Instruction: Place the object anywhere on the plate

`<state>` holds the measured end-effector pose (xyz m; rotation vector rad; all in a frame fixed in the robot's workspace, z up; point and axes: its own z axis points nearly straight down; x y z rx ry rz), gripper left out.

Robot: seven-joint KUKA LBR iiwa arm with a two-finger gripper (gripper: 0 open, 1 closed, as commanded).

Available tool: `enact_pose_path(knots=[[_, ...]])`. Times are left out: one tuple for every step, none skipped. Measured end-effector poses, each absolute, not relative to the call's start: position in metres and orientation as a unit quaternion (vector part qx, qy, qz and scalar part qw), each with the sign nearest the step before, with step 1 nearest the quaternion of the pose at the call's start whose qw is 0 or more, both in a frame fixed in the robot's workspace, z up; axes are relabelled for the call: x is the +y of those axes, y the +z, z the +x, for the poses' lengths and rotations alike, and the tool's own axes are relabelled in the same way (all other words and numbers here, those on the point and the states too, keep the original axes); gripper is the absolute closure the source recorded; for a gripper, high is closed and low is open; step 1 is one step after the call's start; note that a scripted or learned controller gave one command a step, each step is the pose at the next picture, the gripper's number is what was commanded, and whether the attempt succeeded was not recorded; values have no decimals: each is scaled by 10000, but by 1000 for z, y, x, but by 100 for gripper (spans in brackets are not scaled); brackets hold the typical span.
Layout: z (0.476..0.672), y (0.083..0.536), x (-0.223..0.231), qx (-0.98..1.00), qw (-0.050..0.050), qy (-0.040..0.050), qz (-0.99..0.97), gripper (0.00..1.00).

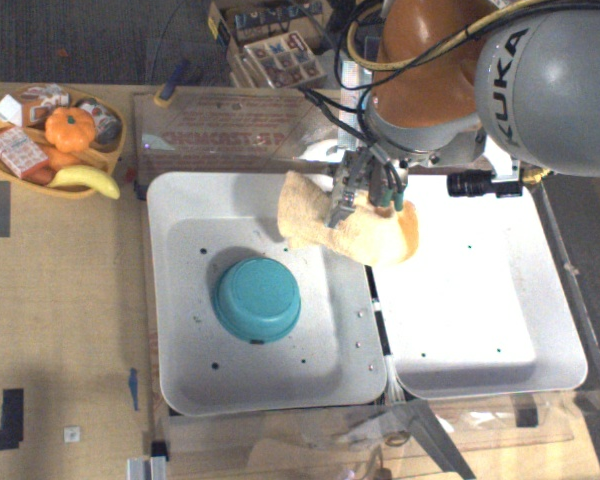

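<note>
A floppy tan, bread-like object (325,223) with an orange edge lies draped over the divide between the two bins, mostly over the upper right of the left bin (180,368) and reaching into the right bin (500,308). The gripper (365,196) is right on top of it, fingers pointing down onto it; whether they pinch it I cannot tell. A teal plate (258,299), dome-side up, sits in the left bin near the object, apart from it, and a fruit basket (50,153) rests on the counter (60,318) to the far left.
</note>
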<state>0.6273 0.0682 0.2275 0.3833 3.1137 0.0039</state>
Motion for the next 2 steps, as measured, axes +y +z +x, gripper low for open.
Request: enact_pose_path(knots=[[633,224,118,10000,25,14,0,100],[634,225,118,10000,30,15,1,0]])
